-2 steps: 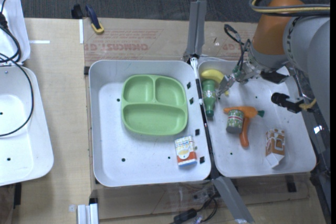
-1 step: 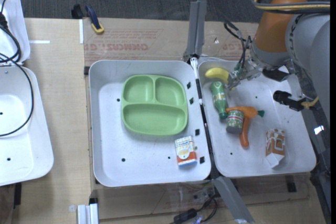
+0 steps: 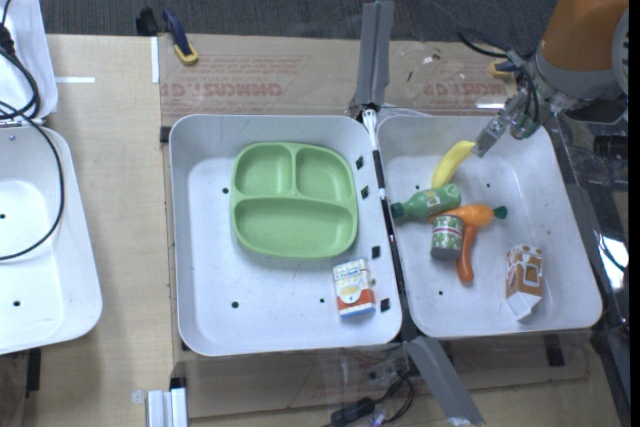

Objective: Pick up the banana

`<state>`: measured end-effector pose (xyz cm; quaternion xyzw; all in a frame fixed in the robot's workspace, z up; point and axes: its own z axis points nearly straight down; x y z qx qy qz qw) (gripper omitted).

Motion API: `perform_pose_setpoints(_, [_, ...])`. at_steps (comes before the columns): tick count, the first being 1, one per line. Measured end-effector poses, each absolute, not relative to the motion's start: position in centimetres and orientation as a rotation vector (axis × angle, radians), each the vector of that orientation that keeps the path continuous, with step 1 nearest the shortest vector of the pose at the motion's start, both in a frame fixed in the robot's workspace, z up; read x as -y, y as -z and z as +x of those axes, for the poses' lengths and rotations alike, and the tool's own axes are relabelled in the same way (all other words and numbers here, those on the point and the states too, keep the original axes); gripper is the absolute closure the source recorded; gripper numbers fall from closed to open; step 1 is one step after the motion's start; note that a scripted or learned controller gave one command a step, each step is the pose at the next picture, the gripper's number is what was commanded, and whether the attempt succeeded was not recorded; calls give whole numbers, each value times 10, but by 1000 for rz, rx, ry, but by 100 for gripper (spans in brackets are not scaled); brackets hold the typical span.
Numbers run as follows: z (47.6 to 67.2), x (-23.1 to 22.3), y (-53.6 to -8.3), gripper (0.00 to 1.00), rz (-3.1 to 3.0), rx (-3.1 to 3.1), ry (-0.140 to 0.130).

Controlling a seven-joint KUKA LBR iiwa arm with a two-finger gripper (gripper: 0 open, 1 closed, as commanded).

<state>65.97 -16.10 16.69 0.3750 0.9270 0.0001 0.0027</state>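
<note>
Camera view: right bin (image 3: 570, 245) holds banana (image 3: 453, 161), bottle (image 3: 425, 203), carrot (image 3: 470, 235).

End effector (image 3: 497, 137) fingers blurred.

The arm (image 3: 590, 5) enters at the upper right as a broad rounded segment, orange over most of its surface, with a pale yellowish ring and a dark cable looping across its top. Below the orange sits a grey collar. Black cables trail from the wrist area. The gripper (image 3: 505, 127) is small, metallic grey and dark, built from narrow, angular parts, with details too fine to make out
</note>
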Motion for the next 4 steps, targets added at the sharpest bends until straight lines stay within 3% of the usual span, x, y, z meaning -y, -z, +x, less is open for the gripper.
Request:
perform_pose_setpoints(1, [660, 161, -167, 0, 1177, -2907, -1])
perform_pose_setpoints(2, [647, 156, -92, 0, 1167, -2915, 0])
perform_pose_setpoints(3, [648, 158, -103, 100, 1173, -2907, -2])
perform_pose_setpoints(4, [649, 103, -189, 100, 1132, -2925, -2])
